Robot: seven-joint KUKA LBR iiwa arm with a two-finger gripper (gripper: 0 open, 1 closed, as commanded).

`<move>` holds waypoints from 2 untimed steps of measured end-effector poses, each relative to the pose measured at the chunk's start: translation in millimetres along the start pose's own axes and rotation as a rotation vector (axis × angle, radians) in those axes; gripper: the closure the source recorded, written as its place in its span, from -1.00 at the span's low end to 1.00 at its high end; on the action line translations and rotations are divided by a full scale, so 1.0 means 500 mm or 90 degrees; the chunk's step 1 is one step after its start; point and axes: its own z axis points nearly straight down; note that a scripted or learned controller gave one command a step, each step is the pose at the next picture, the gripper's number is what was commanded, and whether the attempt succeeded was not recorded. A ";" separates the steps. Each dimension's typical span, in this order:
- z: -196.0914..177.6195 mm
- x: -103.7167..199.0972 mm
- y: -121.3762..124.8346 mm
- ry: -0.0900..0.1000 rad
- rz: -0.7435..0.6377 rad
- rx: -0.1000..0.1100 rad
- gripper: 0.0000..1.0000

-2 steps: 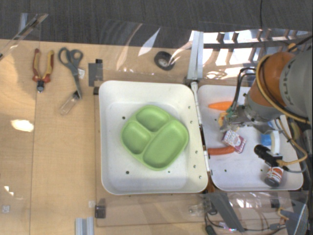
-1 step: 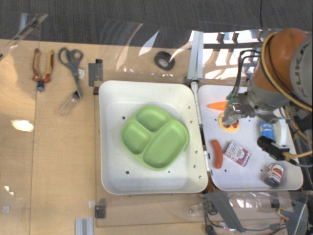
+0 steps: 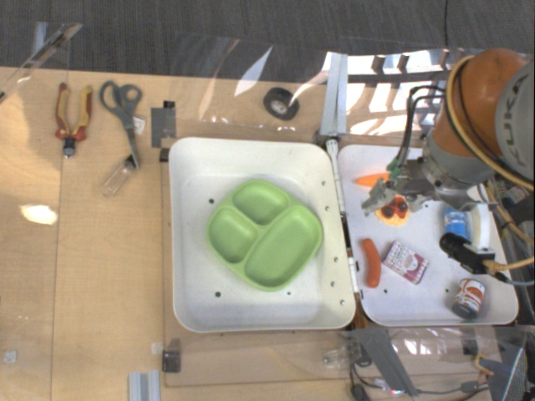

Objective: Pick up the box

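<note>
The box (image 3: pixel 406 262) is small, pink and white, and lies flat in the right bin (image 3: pixel 418 309), near its middle. My gripper (image 3: pixel 391 194) hangs over the bin's upper left part, above and a little left of the box and apart from it. Directly below the gripper lies a small orange and red toy (image 3: pixel 394 212).
In the right bin, an orange carrot (image 3: pixel 368 179) lies by the gripper, a red sausage (image 3: pixel 371 262) left of the box, a small can (image 3: pixel 470 297) at the lower right, and a blue item (image 3: pixel 456 223) at right. The left bin (image 3: pixel 194 295) holds a green divided plate (image 3: pixel 264 234).
</note>
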 end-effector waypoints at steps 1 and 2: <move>0.150 -0.122 -0.086 0.000 -0.066 0.001 -1.00; 0.234 -0.128 -0.121 -0.008 -0.080 -0.018 -1.00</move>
